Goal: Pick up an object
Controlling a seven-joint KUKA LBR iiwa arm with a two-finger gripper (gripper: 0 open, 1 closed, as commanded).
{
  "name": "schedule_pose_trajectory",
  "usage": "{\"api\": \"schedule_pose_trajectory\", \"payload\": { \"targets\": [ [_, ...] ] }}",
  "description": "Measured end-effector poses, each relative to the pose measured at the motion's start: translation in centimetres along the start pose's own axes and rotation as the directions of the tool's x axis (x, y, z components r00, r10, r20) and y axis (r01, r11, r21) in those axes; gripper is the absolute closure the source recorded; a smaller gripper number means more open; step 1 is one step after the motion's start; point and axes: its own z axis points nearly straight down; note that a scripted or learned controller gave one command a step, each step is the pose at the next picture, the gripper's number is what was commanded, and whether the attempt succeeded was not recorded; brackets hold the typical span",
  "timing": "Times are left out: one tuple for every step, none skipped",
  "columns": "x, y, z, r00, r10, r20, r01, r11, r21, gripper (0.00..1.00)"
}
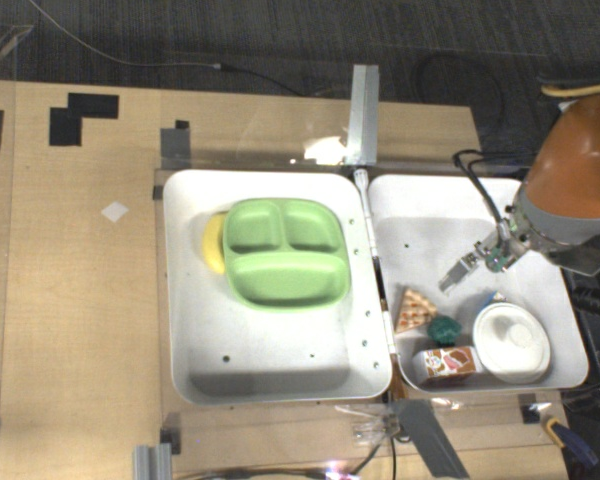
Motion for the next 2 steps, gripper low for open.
{"api": "schedule_pose_trajectory", "payload": {
  "targets": [
    [1.4,-5.5,8.3,0.988,0.153,0.002,-0.153,0.988,-0.007,0.0],
    [-1.1,-3.8,8.4,0.997,0.072,0.001,-0.072,0.997,-0.003,0.0]
  ]
}}
